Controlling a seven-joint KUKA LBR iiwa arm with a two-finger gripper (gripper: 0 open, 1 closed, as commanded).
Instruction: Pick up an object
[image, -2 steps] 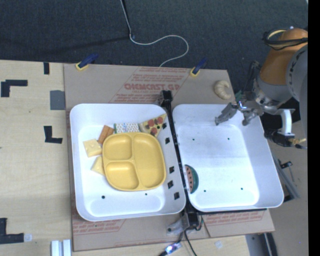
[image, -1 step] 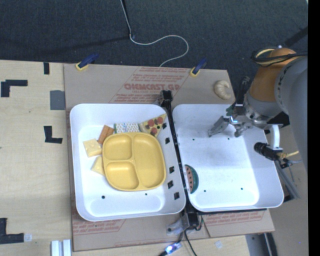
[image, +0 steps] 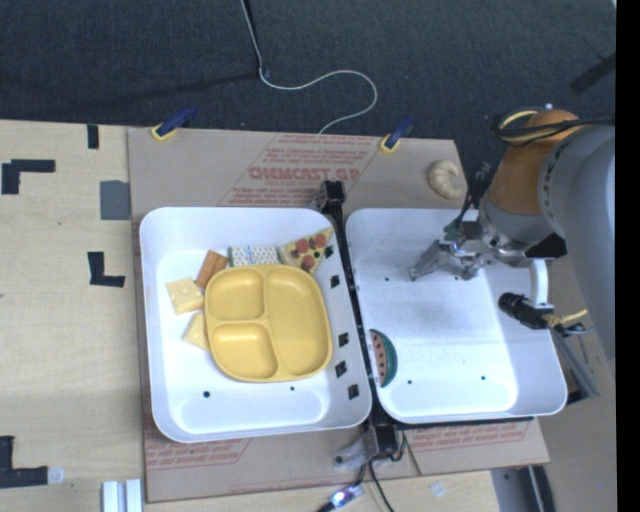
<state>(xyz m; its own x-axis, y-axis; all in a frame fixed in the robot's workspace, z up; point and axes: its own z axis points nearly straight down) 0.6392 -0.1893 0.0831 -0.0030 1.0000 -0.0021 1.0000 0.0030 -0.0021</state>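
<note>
Over the right bin (image: 520, 395), toward its twelve o'clock rim, the gripper (image: 418, 271) hangs low with fingers spread wide, nothing between them. A watermelon slice (image: 381, 357) lies at nine o'clock against that bin's left wall. Across the divider, the left bin (image: 165, 400) holds a yellow plate (image: 268, 322) over small cards (image: 185, 295).

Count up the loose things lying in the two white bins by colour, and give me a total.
Yellow: 3, the divided plate and two pale yellow pieces
Brown: 1, a small block
Multicoloured: 2, patterned pieces
Red and green: 1, a round item in the right bin
Total: 7
</note>
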